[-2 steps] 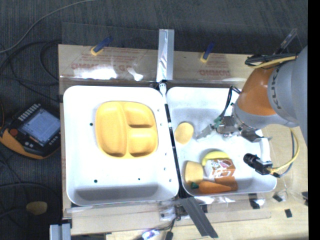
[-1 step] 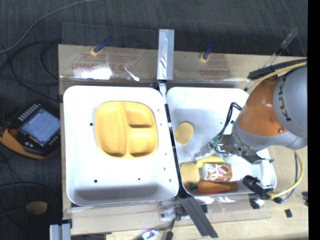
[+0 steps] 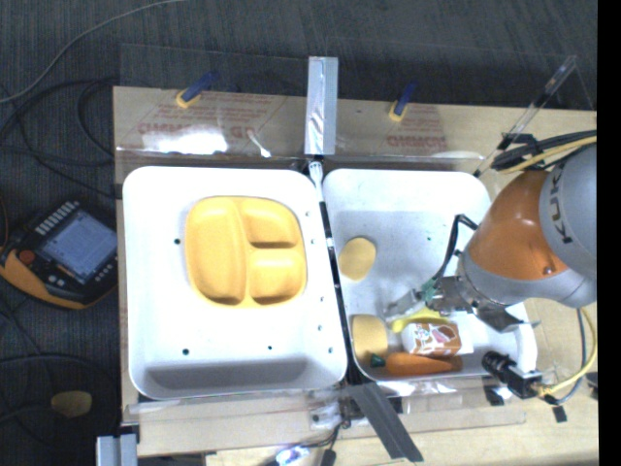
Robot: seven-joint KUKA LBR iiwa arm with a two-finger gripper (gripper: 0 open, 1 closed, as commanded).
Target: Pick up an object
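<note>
The right bin (image 3: 408, 197) holds a pale yellow round disc (image 3: 357, 257) near its left wall. A tan round piece (image 3: 369, 335), an orange carrot (image 3: 419, 363) and a small bottle with a red and white label (image 3: 430, 337) crowd its front edge. A yellow item (image 3: 423, 316) lies just behind the bottle. My gripper (image 3: 427, 299) reaches down from the right, low over the yellow item and the bottle. The wrist hides how it meets them.
In the left bin (image 3: 155, 338) lies a yellow divided plate (image 3: 245, 250). The arm's orange band (image 3: 514, 241) covers the right bin's right side. A metal divider (image 3: 321, 105) stands behind the bins, and a handheld controller (image 3: 60, 252) lies on the floor at left.
</note>
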